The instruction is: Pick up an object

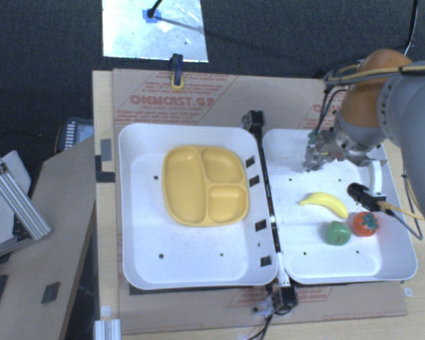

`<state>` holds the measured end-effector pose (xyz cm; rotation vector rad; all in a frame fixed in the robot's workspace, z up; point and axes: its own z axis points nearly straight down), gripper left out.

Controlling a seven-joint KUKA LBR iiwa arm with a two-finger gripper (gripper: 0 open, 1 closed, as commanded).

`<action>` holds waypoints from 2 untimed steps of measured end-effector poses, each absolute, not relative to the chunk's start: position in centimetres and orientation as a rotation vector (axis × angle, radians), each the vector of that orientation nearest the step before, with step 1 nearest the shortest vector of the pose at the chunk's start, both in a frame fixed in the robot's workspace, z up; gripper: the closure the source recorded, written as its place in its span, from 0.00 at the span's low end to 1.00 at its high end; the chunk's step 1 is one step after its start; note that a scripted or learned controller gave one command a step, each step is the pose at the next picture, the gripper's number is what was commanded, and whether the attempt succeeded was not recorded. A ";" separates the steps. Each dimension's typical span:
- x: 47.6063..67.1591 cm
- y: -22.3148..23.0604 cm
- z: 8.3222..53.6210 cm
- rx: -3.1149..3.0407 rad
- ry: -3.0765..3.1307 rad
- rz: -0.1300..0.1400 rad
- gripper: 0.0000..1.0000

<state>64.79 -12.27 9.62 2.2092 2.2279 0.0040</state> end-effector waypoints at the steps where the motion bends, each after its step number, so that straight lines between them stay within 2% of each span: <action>1: 65.1 -11.8 16.0 2.210 2.224 0.008 1.00; 2: 66.0 -11.5 20.7 2.210 2.226 0.006 1.00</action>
